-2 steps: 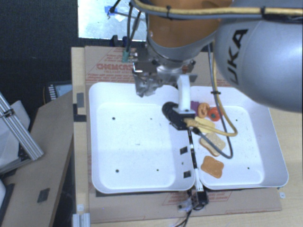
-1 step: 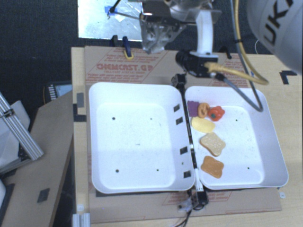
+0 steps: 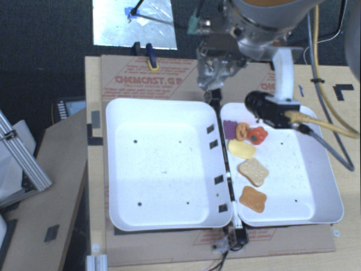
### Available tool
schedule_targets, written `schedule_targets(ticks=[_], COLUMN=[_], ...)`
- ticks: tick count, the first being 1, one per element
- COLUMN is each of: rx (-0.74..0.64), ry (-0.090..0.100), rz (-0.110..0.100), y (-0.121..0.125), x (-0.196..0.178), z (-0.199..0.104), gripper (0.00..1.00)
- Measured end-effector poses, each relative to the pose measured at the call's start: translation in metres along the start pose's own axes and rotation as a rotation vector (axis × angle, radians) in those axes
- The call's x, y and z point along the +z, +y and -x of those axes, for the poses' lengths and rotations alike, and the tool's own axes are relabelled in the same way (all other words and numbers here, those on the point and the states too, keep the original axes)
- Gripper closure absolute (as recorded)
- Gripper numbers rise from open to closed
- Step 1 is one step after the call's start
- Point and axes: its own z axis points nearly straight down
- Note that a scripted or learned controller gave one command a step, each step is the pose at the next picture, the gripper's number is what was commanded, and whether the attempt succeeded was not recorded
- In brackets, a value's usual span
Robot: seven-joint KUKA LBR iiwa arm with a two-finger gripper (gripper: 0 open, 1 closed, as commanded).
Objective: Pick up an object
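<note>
My gripper (image 3: 213, 83) hangs above the far end of the divider between the two white bins, high over the bench. Nothing shows between its fingers. In the right bin (image 3: 316, 174), near its left wall, lie several small food toys: a purple piece (image 3: 230, 129), an orange ring (image 3: 242, 131), a red-orange piece (image 3: 258, 135), a yellow piece (image 3: 241, 149), a pale bread slice (image 3: 253, 171) and an orange-brown toast (image 3: 252, 199). All of them lie below and to the right of the gripper.
The left bin (image 3: 163, 162) sits beside the right one, with black clips (image 3: 217, 162) along the shared wall. A black cylinder with a yellow cable (image 3: 276, 112) hangs over the right bin's far edge. Cardboard (image 3: 146, 78) underlies both bins.
</note>
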Motion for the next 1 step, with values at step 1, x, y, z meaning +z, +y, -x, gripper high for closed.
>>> schedule_targets(ticks=[1], rx=[-0.003], ry=[0.001], rz=[0.003], y=[0.0014], x=[-0.0006], z=[-0.0016], gripper=[0.0])
